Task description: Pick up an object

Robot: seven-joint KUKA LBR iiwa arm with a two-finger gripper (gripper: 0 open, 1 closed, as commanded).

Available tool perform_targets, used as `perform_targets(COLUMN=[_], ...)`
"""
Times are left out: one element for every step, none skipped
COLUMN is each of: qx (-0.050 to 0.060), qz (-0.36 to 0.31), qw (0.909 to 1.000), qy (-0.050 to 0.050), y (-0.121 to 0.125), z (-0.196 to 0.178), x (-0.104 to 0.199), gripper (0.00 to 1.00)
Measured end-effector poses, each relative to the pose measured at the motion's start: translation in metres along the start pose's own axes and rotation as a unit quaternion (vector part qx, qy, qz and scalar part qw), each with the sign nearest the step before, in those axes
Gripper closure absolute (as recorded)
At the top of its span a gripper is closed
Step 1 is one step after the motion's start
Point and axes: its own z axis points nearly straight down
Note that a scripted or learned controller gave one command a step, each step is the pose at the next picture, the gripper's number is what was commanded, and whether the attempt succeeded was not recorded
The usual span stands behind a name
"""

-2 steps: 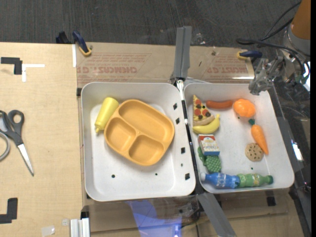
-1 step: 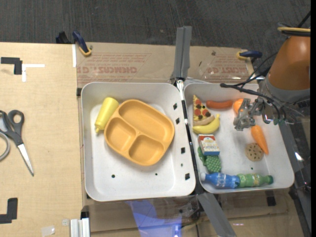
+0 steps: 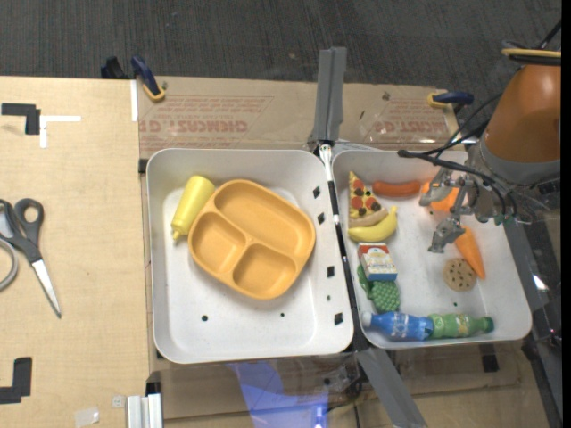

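My gripper [image 3: 446,234] hangs low over the right part of the right bin [image 3: 419,292], below the arm's orange band [image 3: 533,114]. An orange carrot [image 3: 472,257] lies just to its right, touching or nearly touching it. A brown cookie [image 3: 459,276] sits just below the carrot. Further left in the same bin are a pizza slice [image 3: 361,199], a banana [image 3: 375,228], a red sausage [image 3: 397,187] and a small carton [image 3: 378,263]. A plastic bottle [image 3: 428,326] with a blue cap lies along the front wall.
The left bin [image 3: 232,333] holds a yellow divided plate [image 3: 252,237] and a yellow squeeze bottle [image 3: 191,205]. Scissors [image 3: 31,248] lie on the wooden bench at the far left. Cables hang around the wrist near the right bin's back right corner.
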Motion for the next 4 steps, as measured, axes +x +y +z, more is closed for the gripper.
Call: perform_targets(qx=[0.000, 0.000, 0.000, 0.000], qz=[0.046, 0.044, 0.044, 0.043], qw=[0.9990, 0.9990, 0.9990, 0.9991], qy=[0.002, -0.001, -0.001, -0.003], y=[-0.046, -0.045, -0.045, -0.045], z=[0.032, 0.021, 0.021, 0.011], x=[0.044, 0.042, 0.042, 0.041], gripper=[0.00, 1.00, 0.00, 1.00])
